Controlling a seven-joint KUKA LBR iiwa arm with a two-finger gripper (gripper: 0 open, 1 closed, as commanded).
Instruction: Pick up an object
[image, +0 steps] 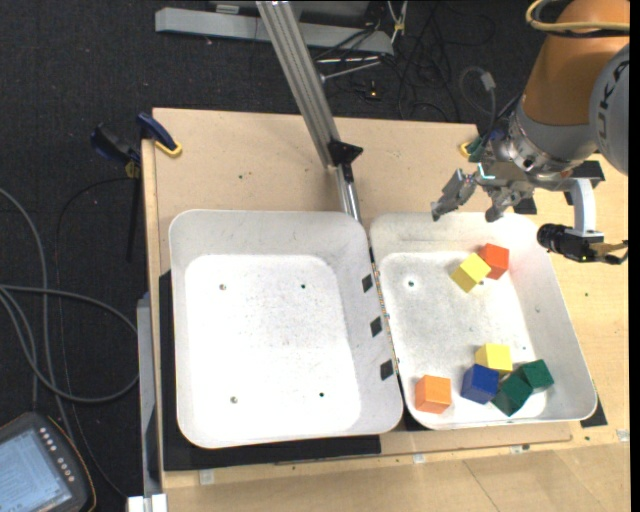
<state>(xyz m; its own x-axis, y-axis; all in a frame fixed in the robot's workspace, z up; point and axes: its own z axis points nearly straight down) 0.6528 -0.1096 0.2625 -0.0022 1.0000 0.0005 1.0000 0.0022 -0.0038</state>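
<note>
Hanging over the far edge of the right bin (560, 330), the tool (470, 200) sits at the end of the grey arm (575, 90) that comes in from the right, its orange band showing above the wrist. Its two fingers (448, 203) are spread apart with nothing between them, and they point down and to the left, above the bare desk (260, 160) just beyond the bin's back rim.

Inside that right bin lie all the blocks. Near the back, a yellow block (468, 273) and an orange-red block (494, 259) sit touching each other, closest to the tool. Toward the front there is a cluster: a second yellow block (494, 356), a blue block (480, 383) right against it, and two dark green blocks (525, 385) pressed in on the blue one's right. An orange block (433, 393) rests a little apart on the left of that cluster, near the bin's front left corner.

The left bin (200, 330) stands just beside the right one, their rims meeting in the middle. A metal pole (305, 80) slants across the back of the desk, and a blue clamp (150, 127) grips its far left corner.
</note>
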